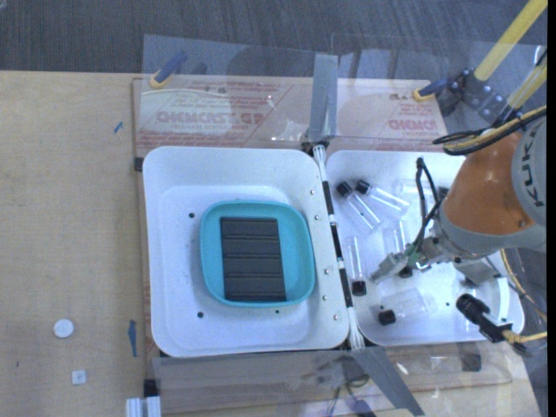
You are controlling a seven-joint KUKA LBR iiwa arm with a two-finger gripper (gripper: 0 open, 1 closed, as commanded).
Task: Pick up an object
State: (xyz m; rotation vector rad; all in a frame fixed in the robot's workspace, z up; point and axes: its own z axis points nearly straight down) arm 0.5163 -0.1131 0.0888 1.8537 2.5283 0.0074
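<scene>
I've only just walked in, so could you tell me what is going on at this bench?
A grey and orange arm reaches in from the right and has its gripper down in the right bin, among scattered clear vials with black caps. Nothing can be seen between its fingers. The left bin holds a teal tray with a dark ribbed block in it.

A tan worktop (61, 189) is seen, on which two shallow white bins are set side by side: the left bin (165, 259) and the right bin (391, 333). Near the worktop's left edge a small white disc (63, 327), possibly a cap, is laid.
</scene>
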